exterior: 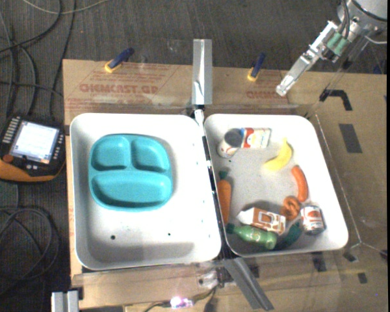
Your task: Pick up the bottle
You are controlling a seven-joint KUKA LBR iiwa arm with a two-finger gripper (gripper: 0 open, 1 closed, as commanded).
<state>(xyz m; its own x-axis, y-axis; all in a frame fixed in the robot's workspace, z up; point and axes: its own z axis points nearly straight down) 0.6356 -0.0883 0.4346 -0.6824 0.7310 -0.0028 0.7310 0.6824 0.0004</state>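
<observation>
- The green plastic bottle lies on its side at the lower edge of the right white bin, touching a small brown carton.
- The two-finger gripper hangs at upper right, outside the bin; whether it is apart or together cannot be told.
- Nothing looks done yet: approach, grasp and lift remain.

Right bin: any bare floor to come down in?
Bare floor in the right white bin: mid-floor, bordered by the yellow banana, orange carrot and small carton. Its front is crowded: green bottle, carton and tin can packed close. The gripper is beyond the bin's far rim.
</observation>
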